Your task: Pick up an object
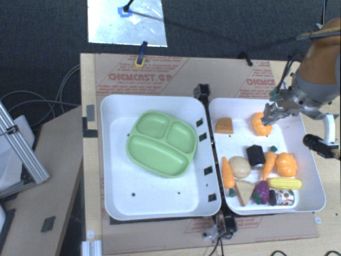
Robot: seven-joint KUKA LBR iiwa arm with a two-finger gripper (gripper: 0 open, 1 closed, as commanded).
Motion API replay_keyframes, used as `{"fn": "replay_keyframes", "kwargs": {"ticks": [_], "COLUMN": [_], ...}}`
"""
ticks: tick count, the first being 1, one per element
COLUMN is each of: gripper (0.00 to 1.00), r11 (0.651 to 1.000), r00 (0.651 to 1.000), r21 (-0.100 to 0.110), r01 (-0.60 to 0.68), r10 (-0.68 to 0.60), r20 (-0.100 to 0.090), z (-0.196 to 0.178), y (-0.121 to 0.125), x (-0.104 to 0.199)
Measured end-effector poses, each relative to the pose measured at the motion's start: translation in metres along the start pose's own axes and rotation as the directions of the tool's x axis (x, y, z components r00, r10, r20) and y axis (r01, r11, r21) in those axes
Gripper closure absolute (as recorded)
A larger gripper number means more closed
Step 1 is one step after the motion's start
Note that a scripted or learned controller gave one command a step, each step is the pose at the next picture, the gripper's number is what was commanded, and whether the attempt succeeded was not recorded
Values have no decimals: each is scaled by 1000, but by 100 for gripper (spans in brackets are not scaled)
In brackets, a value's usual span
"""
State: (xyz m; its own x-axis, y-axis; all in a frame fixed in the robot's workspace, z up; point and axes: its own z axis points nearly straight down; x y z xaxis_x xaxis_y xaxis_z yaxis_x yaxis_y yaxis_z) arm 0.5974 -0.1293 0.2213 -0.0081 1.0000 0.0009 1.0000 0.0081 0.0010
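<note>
The gripper (272, 112) stood low over the right bin's (314, 188) far end, directly upon an orange toy fruit (259, 125). Whether it pinched the fruit could not be told. A green divided plate (161, 143) occupied the left bin (114, 159)

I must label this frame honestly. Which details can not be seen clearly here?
- Gripper, camera view: too blurred to judge its grip on the orange toy.
- Arm: cut off by the right edge.
- Small can: print too small to read.
- Purple toy: partly covers a dark piece behind it.
</note>
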Motion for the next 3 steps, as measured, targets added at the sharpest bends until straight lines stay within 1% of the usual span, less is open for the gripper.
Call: {"fn": "replay_keyframes", "kwargs": {"ticks": [1, 2, 3], "gripper": [100, 100, 100], "r11": [1000, 1000, 1000], "r00": [1000, 1000, 1000], "r21": [-2, 0, -1], "r01": [2, -6, -7], "r10": [-2, 6, 7], "r20": [-1, 1, 1], "z": [-9, 7, -11], "y": [12, 0, 3], "x": [53, 56, 48]}}
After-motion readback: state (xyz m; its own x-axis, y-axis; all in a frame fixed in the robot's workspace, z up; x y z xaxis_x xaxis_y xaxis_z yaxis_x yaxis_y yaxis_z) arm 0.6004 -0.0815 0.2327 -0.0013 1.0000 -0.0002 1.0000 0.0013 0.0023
